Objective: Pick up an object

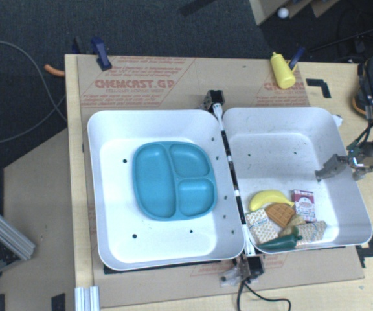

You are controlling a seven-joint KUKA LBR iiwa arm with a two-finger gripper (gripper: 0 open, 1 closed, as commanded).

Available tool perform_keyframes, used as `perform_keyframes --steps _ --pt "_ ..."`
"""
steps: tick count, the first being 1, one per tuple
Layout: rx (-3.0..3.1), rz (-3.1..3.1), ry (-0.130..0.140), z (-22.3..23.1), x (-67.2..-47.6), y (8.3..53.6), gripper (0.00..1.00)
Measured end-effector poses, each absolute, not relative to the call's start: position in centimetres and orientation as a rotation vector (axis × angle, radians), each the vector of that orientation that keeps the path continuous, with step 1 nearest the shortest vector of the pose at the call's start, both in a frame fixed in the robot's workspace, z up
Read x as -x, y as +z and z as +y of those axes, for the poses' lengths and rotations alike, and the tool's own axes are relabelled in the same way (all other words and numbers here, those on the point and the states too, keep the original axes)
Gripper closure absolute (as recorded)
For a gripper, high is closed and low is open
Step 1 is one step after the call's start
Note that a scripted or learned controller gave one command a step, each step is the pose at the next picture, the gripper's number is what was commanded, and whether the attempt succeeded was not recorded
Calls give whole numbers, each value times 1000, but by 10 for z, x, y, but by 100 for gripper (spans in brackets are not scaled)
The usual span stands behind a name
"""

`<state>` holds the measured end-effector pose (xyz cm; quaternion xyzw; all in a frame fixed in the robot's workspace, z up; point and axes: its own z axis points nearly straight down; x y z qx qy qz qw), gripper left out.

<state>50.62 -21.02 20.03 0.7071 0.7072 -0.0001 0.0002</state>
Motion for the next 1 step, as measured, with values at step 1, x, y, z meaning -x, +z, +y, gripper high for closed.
perform_keyframes --steps 1 --pt "-2222 2224 -1 -149 -517 120 0"
